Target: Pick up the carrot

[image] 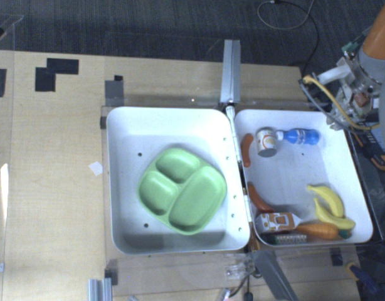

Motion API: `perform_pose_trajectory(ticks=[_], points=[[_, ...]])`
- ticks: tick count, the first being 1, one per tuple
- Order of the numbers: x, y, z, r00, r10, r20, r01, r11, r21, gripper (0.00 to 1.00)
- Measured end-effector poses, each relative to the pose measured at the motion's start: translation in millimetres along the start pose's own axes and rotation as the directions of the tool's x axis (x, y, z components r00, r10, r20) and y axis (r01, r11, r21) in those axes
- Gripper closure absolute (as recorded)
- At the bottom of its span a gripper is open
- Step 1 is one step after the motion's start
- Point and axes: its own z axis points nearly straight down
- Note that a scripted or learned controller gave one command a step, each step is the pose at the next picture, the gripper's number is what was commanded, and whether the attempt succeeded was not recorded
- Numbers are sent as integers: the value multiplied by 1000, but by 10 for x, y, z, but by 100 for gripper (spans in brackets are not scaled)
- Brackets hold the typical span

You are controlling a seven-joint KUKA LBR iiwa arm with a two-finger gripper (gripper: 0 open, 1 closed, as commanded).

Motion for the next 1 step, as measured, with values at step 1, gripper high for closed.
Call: perform_pose_trajectory(ticks=[1], points=[[20, -20, -106, 1000, -12, -2, 12, 1000, -1, 100]])
